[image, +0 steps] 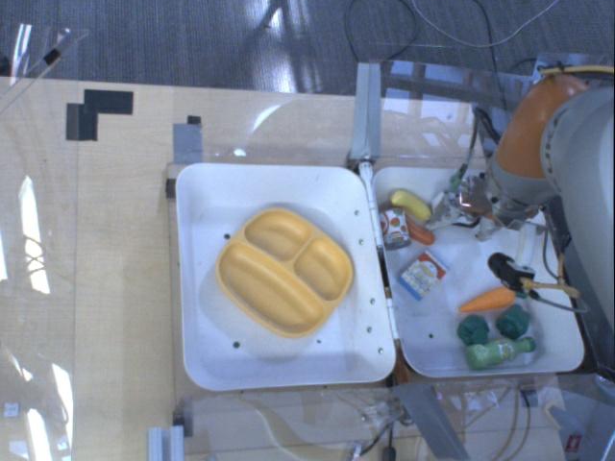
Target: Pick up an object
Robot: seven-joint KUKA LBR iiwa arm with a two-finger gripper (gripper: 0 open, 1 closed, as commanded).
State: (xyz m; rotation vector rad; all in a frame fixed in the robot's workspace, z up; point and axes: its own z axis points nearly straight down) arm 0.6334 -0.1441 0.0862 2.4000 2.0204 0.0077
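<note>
Here we are above the pale wooden desk (96,286), with 2 shallow white bins side by side. The left white bin (207,209) carries 1 thing, a yellow plastic plate with 3 compartments (284,272), sitting near its middle.

All the small stuff is in the right white bin (437,339). The grey arm with its orange band (538,133) reaches in from the right, and the gripper (464,205) hangs low over the far part of that bin. Whether it is apart or together I cannot tell from this angle.

Just left of it lies a small yellow banana (410,203). Below that, a small red-and-white can (393,227) stands by the bin's left wall, right beside a red-orange piece (421,233). Mid-bin sits a small blue-and-white carton (421,275), turned at a slant.

Nearer the front edge — an orange carrot (487,300), a dark green lumpy piece (472,329), a second dark green lump (513,322) just beside it, and a pale green bottle (498,352) lying on its side.
</note>
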